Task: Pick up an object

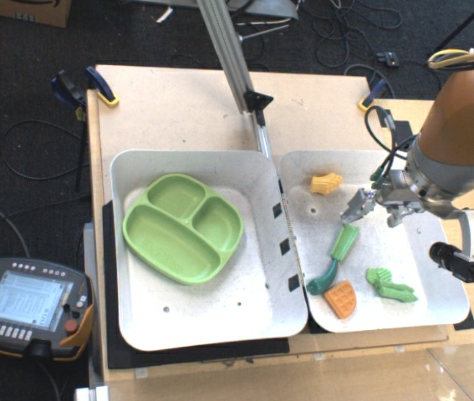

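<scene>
My gripper (376, 212) hangs over the right bin (437, 307), open, with bare bin floor showing between its fingers. Just below its left finger (356, 208) lies a long green toy (343, 245) with a curved teal end (319, 279). A yellow piece (327, 183) rests up and left of the gripper. An orange wedge (341, 299) sits near the bin's front edge, and a small bright green toy (389, 284) lies to the right of it.
The left bin (136, 324) bears a light green divided plate (184, 226). A slanted metal pole (232, 48) comes down to the ridge between the bins. A teach pendant (28, 303) lies left of the bench. Clamps sit at the bench's back corners.
</scene>
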Available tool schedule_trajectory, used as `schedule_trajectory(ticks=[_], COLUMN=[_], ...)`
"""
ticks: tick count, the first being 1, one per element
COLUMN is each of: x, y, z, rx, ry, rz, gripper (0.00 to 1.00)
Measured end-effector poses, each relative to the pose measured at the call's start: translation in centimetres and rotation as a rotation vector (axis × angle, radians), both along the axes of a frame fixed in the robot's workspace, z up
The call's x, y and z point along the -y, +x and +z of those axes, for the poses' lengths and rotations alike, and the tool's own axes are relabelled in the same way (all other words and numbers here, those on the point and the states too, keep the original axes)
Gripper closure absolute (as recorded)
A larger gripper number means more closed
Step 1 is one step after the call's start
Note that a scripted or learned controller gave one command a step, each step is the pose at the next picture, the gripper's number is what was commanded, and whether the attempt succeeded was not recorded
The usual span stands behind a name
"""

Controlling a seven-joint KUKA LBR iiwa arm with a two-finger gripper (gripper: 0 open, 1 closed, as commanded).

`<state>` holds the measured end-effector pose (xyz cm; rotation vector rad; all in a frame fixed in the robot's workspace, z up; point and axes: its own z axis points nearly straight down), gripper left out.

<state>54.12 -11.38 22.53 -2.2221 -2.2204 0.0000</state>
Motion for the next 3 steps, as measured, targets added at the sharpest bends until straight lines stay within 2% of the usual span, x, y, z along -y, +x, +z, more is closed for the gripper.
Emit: schedule_trajectory(ticks=[1, 2, 3], x=[0.0, 5.4, 5.6], y=[0.1, 1.1, 1.8], z=[1.0, -10.5, -8.8], rx=[0.002, -0.007, 0.002], ry=[0.000, -0.001, -0.001], rz=[0.001, -0.003, 0.001], gripper=[1.00, 1.00, 1.00])
